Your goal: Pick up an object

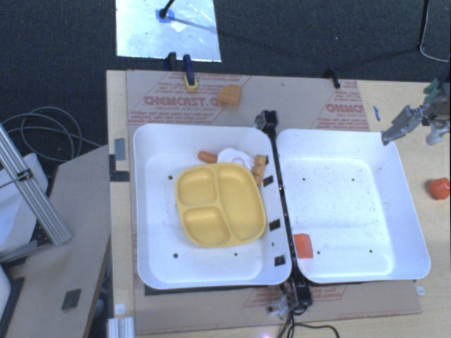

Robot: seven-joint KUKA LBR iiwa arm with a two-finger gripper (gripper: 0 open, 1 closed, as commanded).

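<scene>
Two shallow white bins sit side by side on the worktop [120, 259], their glossy plastic walls rounded at the corners. Taking the left bin [151, 189] as the landmark: inside it, toward its middle, lies a yellow tray [220, 204], smooth and matte, rounded-square in outline and split into three compartments. Just past the tray's far edge rests a small orange-brown sausage-shaped piece [207, 157], and next to that a white rounded item [236, 158] that the tray partly hides, so its shape is hard to read. A small tan block [260, 166] stands near the bin's right wall.

Immediately right of the left bin is the right bin [402, 210], its floor faintly speckled; a small orange-red block [303, 245] lies in its near corner closest to the left bin. Beyond the left bin's far wall, on a cardboard sheet with red lettering [310, 104], lies a tan waffle-textured piece [229, 94]. Well to the right of both bins another orange-red object [439, 188] rests on bare worktop, cut off by the frame.

The end effector [402, 127] hangs over the far right corner of the right bin, a grey metallic shape largely cropped at the edge. It is too small and blurred here to tell whether it is apart or together, and nothing can be made out in its grip.
</scene>
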